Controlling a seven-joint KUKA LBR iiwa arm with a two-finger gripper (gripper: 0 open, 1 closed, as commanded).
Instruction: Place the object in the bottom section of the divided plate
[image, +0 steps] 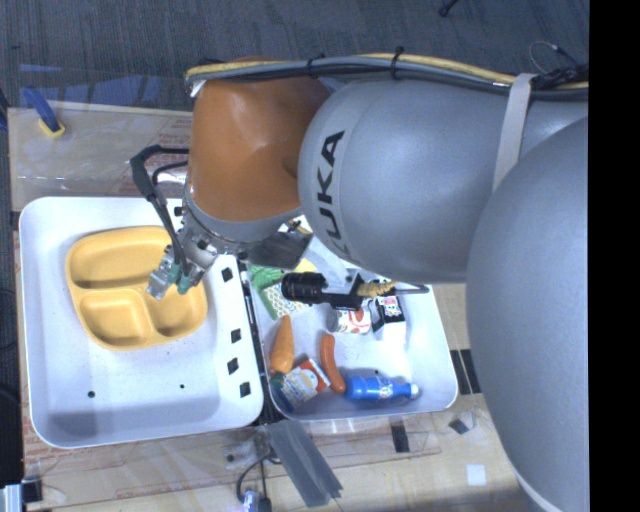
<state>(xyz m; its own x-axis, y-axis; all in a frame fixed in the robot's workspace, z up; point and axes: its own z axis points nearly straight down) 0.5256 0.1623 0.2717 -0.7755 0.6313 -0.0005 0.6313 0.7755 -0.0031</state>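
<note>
A yellow divided plate (112, 290) lies in the left white bin (60, 400), with one wide section at the top and two smaller ones below. My gripper (172, 277) hangs over the plate's right side, about where the top section meets the lower right one. The orange wrist band and grey arm hide the bin's upper right corner. I see no object lying in the plate's sections.
The right bin (440, 385) holds an orange carrot-like piece (283, 345), a reddish sausage (331, 362), a blue bottle (380, 388), a green packet (268, 280), a small carton (300, 383) and a red-and-white can (352, 320). The arm covers that bin's upper part.
</note>
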